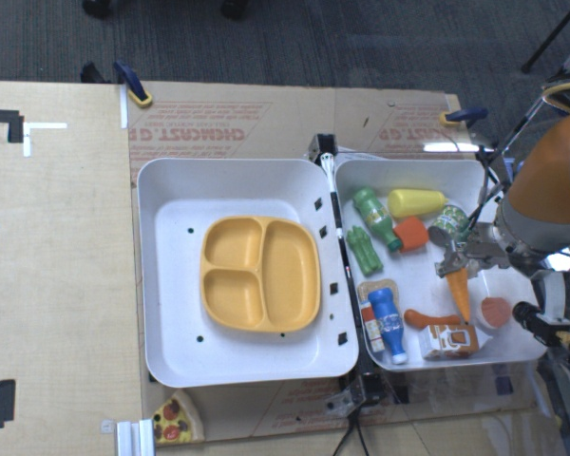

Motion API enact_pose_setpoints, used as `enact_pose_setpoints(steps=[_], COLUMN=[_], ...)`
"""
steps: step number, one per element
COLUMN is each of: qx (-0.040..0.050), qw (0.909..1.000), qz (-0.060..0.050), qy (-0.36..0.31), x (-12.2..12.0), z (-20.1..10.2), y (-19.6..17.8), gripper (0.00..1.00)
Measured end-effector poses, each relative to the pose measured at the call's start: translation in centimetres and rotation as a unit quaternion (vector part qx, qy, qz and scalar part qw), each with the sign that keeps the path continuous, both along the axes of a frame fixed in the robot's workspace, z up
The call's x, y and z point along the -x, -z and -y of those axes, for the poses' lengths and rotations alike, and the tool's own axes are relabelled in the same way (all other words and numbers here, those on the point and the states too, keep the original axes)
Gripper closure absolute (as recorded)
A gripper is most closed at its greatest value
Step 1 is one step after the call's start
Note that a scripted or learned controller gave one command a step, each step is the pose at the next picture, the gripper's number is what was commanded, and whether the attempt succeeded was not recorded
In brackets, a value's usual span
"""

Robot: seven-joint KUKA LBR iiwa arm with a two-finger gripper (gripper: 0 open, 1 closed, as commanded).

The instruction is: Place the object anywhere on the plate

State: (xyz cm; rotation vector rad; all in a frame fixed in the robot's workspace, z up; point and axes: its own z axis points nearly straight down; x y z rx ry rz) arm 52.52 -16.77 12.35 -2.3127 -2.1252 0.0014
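A yellow three-compartment plate (262, 274) lies in the middle of the left white bin (161, 255). My gripper (453, 257) is low inside the right bin (522, 350), toward its right side. An orange carrot (460, 294) lies directly beneath it, pointing toward the front, with its top end at the gripper. From this angle I cannot say whether the carrot is gripped or only lying under the gripper.
The right bin also holds a green bottle (373, 215), a yellow piece (416, 201), an orange block (410, 234), a green vegetable (363, 251), a blue bottle (388, 323), a small carton (449, 342), a can (450, 220) and a red round piece (495, 312). A toy pizza slice (174, 421) lies outside, front left.
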Motion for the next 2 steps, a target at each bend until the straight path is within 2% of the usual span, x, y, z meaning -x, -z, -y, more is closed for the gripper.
enact_pose_setpoints(steps=[1,2], qx=[0.0016,0.0016], qw=[0.9933,0.9933], qz=[0.001,0.000], qy=[-0.116,-0.115], x=[-12.46,-12.44], z=[-9.42,-9.38], y=[-16.85,-16.80], gripper=[1.00,0.00])
